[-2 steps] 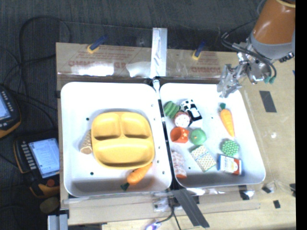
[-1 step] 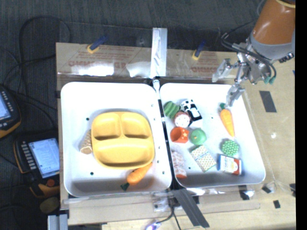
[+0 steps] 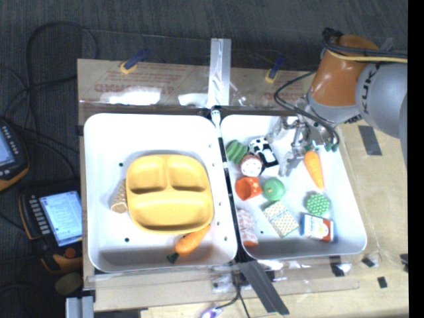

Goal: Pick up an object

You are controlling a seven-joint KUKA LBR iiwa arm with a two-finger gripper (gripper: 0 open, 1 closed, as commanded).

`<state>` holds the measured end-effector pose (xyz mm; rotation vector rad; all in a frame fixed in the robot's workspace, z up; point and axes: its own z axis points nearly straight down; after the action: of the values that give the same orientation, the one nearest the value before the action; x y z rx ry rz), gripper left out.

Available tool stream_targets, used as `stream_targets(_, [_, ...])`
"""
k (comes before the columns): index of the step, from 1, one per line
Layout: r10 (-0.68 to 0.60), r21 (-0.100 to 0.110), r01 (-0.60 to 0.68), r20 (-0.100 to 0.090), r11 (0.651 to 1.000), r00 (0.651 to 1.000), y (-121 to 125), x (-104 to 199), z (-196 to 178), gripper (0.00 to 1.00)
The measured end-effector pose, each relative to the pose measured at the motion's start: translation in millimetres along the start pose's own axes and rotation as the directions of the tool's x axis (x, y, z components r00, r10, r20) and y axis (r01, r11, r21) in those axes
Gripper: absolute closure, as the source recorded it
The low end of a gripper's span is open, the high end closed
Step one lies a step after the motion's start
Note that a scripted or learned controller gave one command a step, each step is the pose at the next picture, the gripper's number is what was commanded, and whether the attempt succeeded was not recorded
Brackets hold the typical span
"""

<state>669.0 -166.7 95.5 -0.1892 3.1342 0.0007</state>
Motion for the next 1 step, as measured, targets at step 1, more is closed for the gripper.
stream_targets(1, [0.042,0.006,-0.042,0.008,0.999,0.999,-49.8,79.2,5.7,0.0])
